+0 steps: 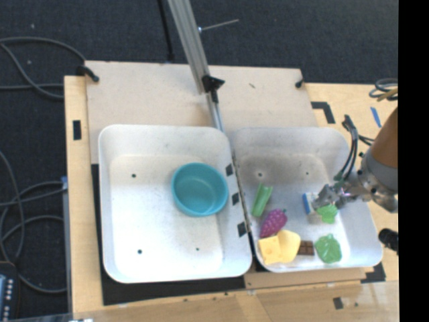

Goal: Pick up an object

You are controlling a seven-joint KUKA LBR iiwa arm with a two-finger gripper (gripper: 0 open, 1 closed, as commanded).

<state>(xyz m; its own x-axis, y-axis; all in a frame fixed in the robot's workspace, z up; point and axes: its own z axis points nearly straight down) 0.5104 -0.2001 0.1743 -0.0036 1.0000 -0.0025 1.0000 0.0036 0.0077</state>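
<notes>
My gripper (328, 200) reaches in from the right and hangs over the right bin (288, 143), near its right side. A small light green object (327, 214) sits directly under its tip, touching or nearly touching it. A small blue piece (307, 202) lies just left of the gripper. Lower in this bin are a green leafy toy (328, 248), a yellow block (280, 247), a small brown piece (305, 249), purple grapes (273, 222) and a green cylinder (262, 199).
The left bin (134, 153) holds a blue bowl (200, 188) near its right wall. A slanted metal post (194, 45) rises behind the bins, where they meet. Cables lie on the dark floor to the left.
</notes>
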